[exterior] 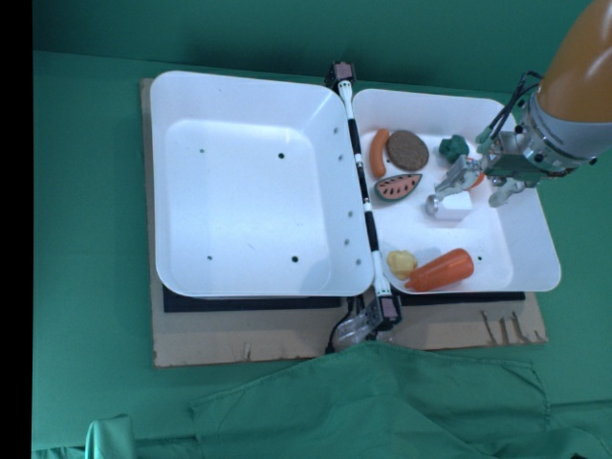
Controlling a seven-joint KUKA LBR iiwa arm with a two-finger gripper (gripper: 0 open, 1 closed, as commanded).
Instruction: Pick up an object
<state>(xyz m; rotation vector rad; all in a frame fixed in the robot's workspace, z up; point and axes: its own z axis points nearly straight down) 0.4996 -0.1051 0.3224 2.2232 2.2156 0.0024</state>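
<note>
We're looking down on what reads as a robotics lab test cell, not a home or kitchen. Green cloth (pixel 287 17) covers the whole bench and backdrop, bunching into loose folds at the near edge. On it we see a flat cardboard sheet (pixel 239 347) with two shallow white bins on top, the left bin (pixel 249 199) and the right bin (pixel 521 247), joined by a black-and-white divider rail (pixel 361 189). The food in the right bin is toy food: a plastic carrot (pixel 442 270), a watermelon slice (pixel 399 186). An industrial arm (pixel 579 84), grey with orange, reaches in from the right
</note>
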